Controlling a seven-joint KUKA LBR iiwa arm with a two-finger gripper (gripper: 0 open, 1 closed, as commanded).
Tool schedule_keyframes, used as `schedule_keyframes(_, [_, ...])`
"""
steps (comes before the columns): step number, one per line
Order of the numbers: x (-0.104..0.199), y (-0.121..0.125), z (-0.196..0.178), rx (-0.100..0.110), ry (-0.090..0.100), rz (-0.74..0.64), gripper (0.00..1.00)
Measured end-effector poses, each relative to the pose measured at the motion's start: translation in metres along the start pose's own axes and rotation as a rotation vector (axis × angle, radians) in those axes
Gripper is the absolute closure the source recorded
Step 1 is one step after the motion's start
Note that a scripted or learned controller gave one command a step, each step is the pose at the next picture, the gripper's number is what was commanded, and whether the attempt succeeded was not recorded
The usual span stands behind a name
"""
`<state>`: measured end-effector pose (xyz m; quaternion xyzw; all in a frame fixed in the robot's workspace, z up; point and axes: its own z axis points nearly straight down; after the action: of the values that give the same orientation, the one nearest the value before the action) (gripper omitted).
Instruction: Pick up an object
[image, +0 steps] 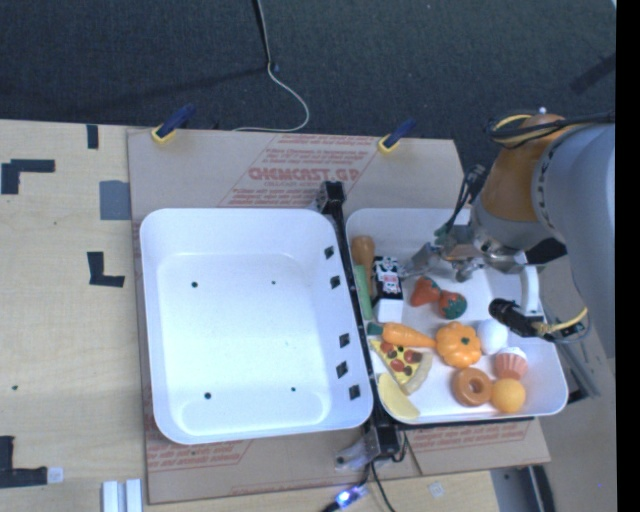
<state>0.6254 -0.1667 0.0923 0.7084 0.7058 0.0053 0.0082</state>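
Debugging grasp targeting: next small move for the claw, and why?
Probably a short descent onto the red strawberry. The claw hangs just above it in the right bin with nothing visible between its fingers, and the strawberry lies slightly apart from the carrot and pumpkin.

The claw (452, 252) hangs over the right bin (555, 400), near a toy strawberry (437, 295); pumpkin (459, 343), carrot (408, 335), pizza slice (403, 363) and doughnut (469, 384) lie below.

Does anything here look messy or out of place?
Nothing looks spilled or broken. The toy food is simply heaped in the right bin; the pizza slice and a yellow piece crowd its left wall.
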Motion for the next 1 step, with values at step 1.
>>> schedule_keyframes(1, [0.0175, 0.0304, 0.0001, 0.004, -0.011, 0.004, 0.0])
